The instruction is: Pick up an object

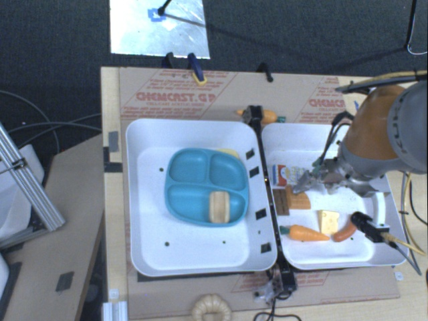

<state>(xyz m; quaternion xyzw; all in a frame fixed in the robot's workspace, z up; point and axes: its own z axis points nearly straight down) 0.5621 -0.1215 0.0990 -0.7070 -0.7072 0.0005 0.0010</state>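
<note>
The arm (381, 136) reached into the right bin (294, 136), its gripper (309, 179) low beside a printed packet (286, 175) near the divider; whether the fingers were apart could not be told. A carrot (306, 233), cheese (328, 221) and sausage (345, 232) crowded the front rim. The left bin (150, 246) held a blue plate (204, 186), with bare floor all around it.

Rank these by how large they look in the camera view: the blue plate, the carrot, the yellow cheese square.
1. Blue plate, by far the largest.
2. Carrot.
3. Yellow cheese square; it looks close to the carrot in size, so their order is uncertain.
</note>
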